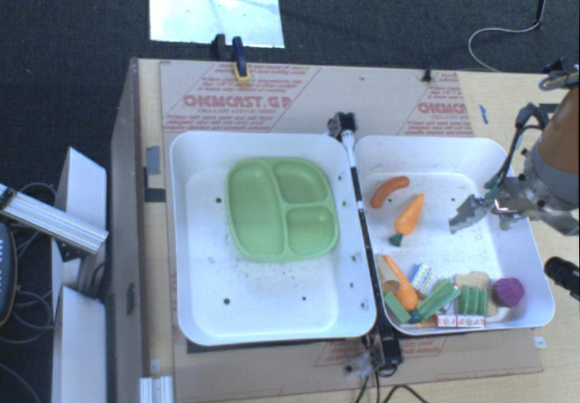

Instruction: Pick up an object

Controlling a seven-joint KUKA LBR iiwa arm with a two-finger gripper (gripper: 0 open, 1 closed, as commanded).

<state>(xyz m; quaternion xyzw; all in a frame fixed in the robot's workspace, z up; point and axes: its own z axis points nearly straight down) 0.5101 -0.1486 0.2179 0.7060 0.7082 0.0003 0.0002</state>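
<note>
From above, the gripper (467, 214) hangs over the right bin (453, 161), jaws spread and holding nothing. A toy carrot (410, 215) lies just to its left, beside a sausage (390, 189). A green divided plate (281, 209) sits in the left bin (195, 211).

This is a robot lab or test room, not a home; the bench (299, 89) is a board of sheet plastic still under its printed protective film, held by a clamp (239, 59) at the back edge; two white bins (204, 311) sit side by side on it; dark carpet (63, 39) covers the floor; loose cables (507, 25) trail across it; an aluminium rail (50, 215) stands at the left; the grey robot arm (555, 166) reaches in from the right; the objects are plastic toy food (410, 213), test props.
</note>
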